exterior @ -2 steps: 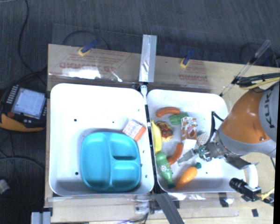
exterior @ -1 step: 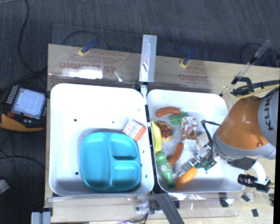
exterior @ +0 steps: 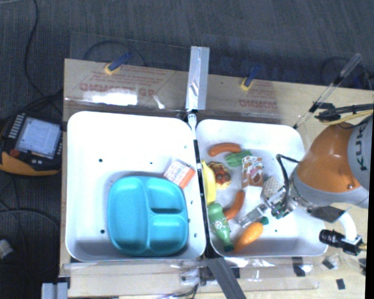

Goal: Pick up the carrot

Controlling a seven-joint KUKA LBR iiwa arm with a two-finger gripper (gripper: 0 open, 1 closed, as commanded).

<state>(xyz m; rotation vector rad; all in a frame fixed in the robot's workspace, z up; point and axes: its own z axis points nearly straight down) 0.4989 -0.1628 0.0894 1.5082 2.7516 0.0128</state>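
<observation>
The carrot [exterior: 249,233], orange and tapered, lies near the front wall of the right bin [exterior: 294,242], with its tip pointing to the front left. The gripper [exterior: 260,215] is low inside that bin, directly above and behind the carrot's thick end, close to it or touching it. The grey arm with its orange band [exterior: 327,167] reaches in from the right. Nothing is seen lifted off the bin floor.
The right bin also holds a green bottle [exterior: 218,220], an orange-red sausage [exterior: 235,204], a banana [exterior: 208,182], a small printed box [exterior: 253,170], a green item [exterior: 236,159] and another sausage [exterior: 224,149]. The left bin holds a blue divided tray [exterior: 147,215] and a small carton [exterior: 179,173].
</observation>
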